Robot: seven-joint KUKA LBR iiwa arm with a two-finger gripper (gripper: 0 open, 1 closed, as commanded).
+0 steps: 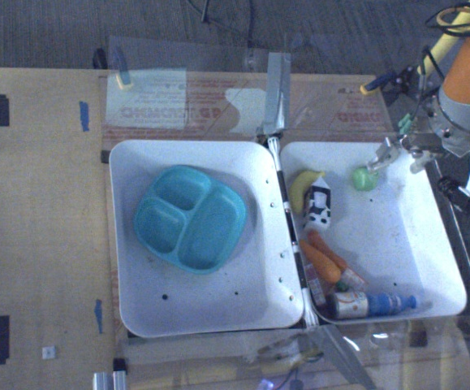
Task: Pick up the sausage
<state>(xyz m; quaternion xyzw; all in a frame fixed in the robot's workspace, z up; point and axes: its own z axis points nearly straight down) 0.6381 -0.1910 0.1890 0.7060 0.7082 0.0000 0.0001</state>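
Observation:
The sausage [329, 251], a thin reddish-orange stick, lies slantwise in the right bin [413, 242] near its left wall. It rests against a thicker orange carrot-like piece [321, 266]. My gripper [401, 158] hangs over the bin's far right corner, well up and to the right of the sausage. It is open with nothing between its fingers. One fingertip [383, 156] is just beside a small green ball [364, 178].
A yellow banana [303, 187] and a black-and-white carton [319, 205] lie above the sausage. A bottle [372, 305] lies along the right bin's near wall. The left bin [137, 299] holds a teal divided plate [190, 218].

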